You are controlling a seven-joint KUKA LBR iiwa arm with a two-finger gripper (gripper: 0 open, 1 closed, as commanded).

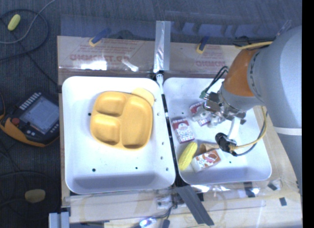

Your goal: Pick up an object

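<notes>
The end effector (212,110) hides part of a red-and-white packet (197,110); its fingers are too small to make out.

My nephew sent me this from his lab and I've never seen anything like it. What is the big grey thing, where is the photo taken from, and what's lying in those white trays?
The photo comes from one camera fixed above a bench, looking down at a slant. The big grey thing with the orange band is a robot arm, reaching in from the right. At its end sits its tool, the part meant for grasping, low over the right bin. I cannot tell whether it is open or shut, or whether it holds anything.

Two shallow white bins stand side by side. The left bin holds a yellow divided tray. The right bin holds a toy corn cob, a small red-and-white packet, another packet beside the corn, and more small packets under the tool. Its job is to pick up one object.
</notes>
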